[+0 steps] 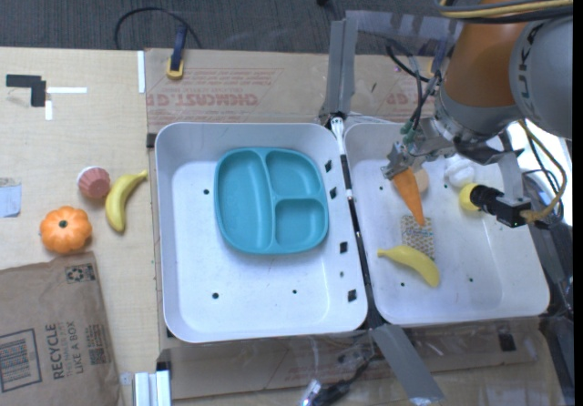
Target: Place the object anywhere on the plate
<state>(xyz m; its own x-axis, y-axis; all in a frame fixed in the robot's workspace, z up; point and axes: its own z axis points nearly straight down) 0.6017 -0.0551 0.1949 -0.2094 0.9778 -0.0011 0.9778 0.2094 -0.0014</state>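
Camera view: fingers clamped on the carrot's top (right bin), banana nearby.

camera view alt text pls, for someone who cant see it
A grey and orange robot arm reaches into the right bin, its gripper at the top of a carrot, with a banana lying nearby. A teal divided plate sits in the left bin.

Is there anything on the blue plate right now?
No. The plate in the left bin is bare, while the carrot and banana lie in the right bin.
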